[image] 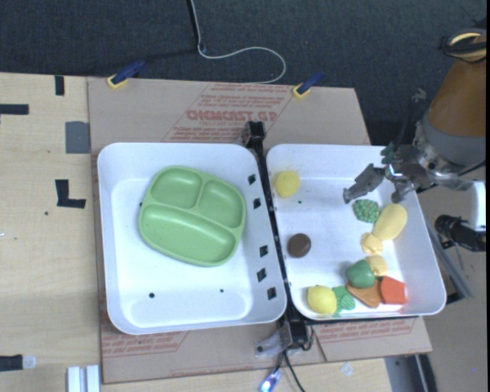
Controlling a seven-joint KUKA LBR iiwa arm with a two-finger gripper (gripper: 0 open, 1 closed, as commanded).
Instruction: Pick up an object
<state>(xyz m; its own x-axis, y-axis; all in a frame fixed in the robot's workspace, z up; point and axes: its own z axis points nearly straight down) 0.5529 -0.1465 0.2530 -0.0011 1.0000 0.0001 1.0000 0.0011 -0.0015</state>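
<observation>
- So the gripper (pixel 381 184) hangs over the upper right part of the right bin (pixel 327 158), coming in from the right on the grey arm with its orange band (pixel 465 96).
- Its two fingers look spread apart with nothing between them; one dark finger (pixel 361 186) points down-left, the other sits near the bin's right rim.
- Just below the gripper there's a small green bumpy toy (pixel 364 211), and right beside that a pale yellow toy (pixel 389 222) lying at a slant. Can't tell if the fingertips touch either one; they look just above.
- Rest of the right bin: a yellow ball (pixel 287 183) near the top left by the divider, a brown round piece (pixel 299 244) about mid-left, and a pile in the lower right corner with a yellow lemon-ish toy (pixel 322 300), a green round toy (pixel 361 273), and an orange and red piece (pixel 389 291) bunched close together.
- Left bin (pixel 114 243) holds a green divided plate (pixel 193 215), lying a bit tilted toward the upper middle.
- Both bins sit side by side on a cardboard sheet (pixel 220 113) on the counter (pixel 33 219), with a thin white cable (pixel 229 51) looping across the dark floor behind.
</observation>
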